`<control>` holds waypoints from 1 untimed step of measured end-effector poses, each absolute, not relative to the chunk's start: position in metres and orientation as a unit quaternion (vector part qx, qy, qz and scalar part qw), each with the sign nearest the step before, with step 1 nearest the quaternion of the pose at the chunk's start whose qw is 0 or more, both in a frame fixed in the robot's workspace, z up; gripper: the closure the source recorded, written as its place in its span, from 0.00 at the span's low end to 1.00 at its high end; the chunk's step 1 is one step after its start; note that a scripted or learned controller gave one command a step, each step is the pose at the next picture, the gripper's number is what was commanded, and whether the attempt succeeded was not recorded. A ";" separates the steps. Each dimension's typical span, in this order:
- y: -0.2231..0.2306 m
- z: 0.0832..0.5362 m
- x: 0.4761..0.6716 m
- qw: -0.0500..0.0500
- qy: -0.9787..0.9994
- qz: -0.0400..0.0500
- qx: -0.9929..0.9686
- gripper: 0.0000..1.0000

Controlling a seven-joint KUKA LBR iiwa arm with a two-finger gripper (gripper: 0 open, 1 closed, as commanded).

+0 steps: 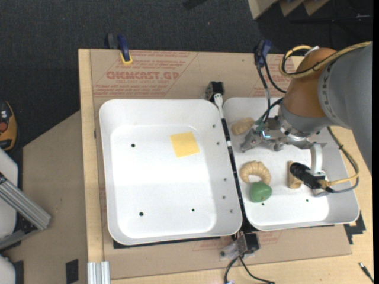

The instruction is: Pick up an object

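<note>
- Because my wrist covers the gripper (267, 136) over the right bin (331, 215), I cannot tell what state it is in.
- Descending blind near that bin's left wall, I may clip the rim or nudge the beige lump (242, 126) at its upper left corner away.
- Right bin count: one croissant-shaped piece (254, 171) and one green ball (259, 192), touching near the left wall; one tan piece (294, 176) mid-bin.
- Left bin (118, 218): one yellow square (185, 144).
</note>
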State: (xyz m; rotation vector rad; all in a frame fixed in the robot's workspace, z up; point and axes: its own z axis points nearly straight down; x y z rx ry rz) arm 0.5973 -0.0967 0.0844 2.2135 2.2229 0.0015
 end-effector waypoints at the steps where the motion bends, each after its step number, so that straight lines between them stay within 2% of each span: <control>1: -0.100 0.086 0.663 0.003 0.708 0.002 0.706 0.00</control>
